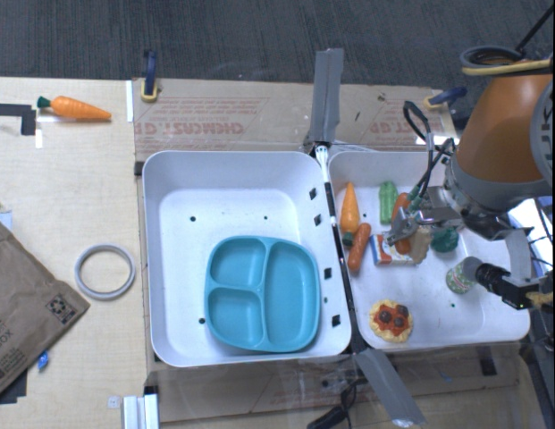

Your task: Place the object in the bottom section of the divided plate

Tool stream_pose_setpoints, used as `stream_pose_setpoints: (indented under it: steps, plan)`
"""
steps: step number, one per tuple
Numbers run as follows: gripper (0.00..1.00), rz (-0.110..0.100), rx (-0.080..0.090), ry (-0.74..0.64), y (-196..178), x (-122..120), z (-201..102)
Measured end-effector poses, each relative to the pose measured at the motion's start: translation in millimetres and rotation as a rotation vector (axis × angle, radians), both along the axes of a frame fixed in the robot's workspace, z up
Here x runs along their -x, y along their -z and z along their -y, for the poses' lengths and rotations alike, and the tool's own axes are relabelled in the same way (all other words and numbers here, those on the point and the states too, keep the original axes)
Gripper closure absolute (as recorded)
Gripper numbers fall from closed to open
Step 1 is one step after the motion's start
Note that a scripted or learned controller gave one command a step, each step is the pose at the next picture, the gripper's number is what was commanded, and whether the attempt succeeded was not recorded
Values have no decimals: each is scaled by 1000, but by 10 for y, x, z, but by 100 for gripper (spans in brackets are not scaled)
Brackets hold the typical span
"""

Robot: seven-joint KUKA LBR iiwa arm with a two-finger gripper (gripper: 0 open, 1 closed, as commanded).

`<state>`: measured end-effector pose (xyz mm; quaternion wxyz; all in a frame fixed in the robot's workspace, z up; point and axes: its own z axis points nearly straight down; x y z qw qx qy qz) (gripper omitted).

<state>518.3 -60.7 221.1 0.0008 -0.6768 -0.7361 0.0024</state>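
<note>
Flat brown cardboard sheet (259, 114) behind bins: red upside-down print, unclear, maybe "CHEMCO". Brown cardboard box (22, 315) at left: "BOX".

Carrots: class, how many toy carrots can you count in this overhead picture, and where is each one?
2. One carrot lies on the bench at far left, outside the bins. The other carrot lies in the right bin, near its left wall. The arm may hide more.

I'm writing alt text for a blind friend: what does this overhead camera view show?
A grey and orange robot arm reaches into the right white bin, its gripper low among toy foods. The left bin holds a blue divided plate.
</note>
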Motion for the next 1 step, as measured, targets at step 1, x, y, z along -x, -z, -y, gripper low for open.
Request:
stream_pose_setpoints:
  steps: [1]
  plan:
    - [0,0,0,0,-1,0,0]
